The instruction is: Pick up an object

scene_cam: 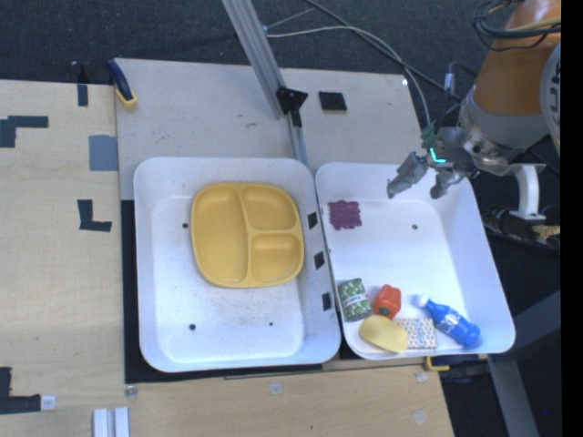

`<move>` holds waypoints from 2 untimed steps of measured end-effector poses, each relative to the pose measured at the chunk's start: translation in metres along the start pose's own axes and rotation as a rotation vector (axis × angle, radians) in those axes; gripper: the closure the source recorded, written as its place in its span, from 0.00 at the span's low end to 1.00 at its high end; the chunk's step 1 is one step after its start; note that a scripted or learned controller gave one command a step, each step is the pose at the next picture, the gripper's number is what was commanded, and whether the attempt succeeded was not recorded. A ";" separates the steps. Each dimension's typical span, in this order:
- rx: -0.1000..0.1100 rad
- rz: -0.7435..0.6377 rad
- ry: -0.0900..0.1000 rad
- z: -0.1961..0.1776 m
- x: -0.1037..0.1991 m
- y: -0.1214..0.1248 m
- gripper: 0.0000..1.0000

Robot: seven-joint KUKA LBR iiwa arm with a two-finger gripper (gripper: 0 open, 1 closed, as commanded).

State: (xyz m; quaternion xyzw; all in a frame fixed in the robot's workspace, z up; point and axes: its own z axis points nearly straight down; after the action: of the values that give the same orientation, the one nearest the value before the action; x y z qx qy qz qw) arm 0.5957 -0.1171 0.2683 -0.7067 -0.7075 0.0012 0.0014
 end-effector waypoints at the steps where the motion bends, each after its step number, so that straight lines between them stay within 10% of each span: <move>1: -0.002 0.000 0.000 -0.001 0.000 0.001 0.00; 2: 0.003 0.000 0.000 0.058 0.009 -0.003 0.00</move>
State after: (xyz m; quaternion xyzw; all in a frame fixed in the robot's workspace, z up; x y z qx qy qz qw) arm 0.5922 -0.1078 0.2106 -0.7067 -0.7075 0.0023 0.0023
